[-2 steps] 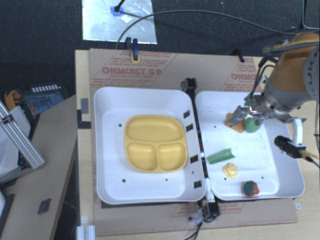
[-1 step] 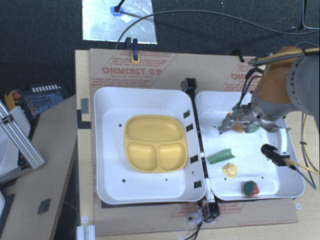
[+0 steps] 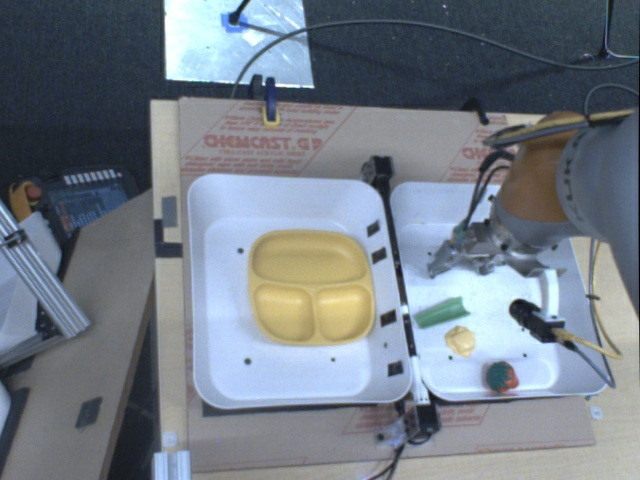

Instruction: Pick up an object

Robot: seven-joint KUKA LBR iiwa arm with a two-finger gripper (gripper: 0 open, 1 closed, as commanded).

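The claw (image 3: 452, 258) is hovering low in the right bin (image 3: 425, 208) (whether it is open cannot be told), apparently approaching, needing descent onto the green piece (image 3: 440, 313).

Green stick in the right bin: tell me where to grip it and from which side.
Judging by its pose, take the green stick at mid-length from above. It lies flat and slanted on the right bin floor, so set the fingers across its narrow width. The yellow piece sits close below its right end.
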